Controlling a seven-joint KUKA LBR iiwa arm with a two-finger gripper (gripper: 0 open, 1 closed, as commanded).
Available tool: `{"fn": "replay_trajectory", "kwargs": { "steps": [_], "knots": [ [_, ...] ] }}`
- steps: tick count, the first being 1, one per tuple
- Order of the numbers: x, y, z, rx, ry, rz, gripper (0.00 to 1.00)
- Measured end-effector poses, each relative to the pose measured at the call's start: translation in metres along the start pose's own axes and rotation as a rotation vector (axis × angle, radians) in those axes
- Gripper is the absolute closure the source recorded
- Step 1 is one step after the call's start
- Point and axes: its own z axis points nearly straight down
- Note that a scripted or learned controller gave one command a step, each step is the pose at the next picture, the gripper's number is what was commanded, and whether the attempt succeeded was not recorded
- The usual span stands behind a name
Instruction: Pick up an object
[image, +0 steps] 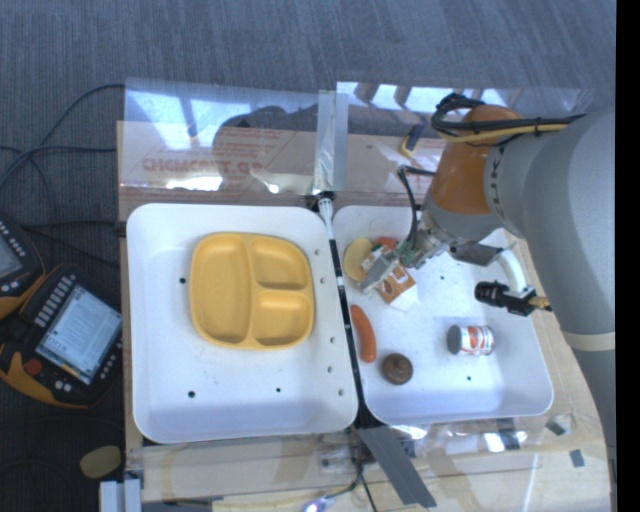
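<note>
Reaching into the right bin (520, 400), the gripper (385, 270) sits among small items near its far-left corner beside an orange-brown box (398, 288), nothing visibly lifted, pickup apparently still undone.

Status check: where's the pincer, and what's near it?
Pincer low in right bin, over small box. Sausage, can lie apart. Yellow tray in left bin.

The left bin (150, 400) holds a divided tray (252, 290) near its middle. In the right bin (520, 385), a sausage (364, 333) lies along the left wall, a round object (397, 369) just right of it, a can (470, 340) further right, and what may be a small carton (397, 287) behind them.
</note>
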Motion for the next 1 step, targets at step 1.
{"fn": "replay_trajectory", "kwargs": {
  "steps": [1],
  "knots": [
    [-0.0012,0.0002,-0.0105,0.002,-0.007,-0.002,1.00]
  ]
}}
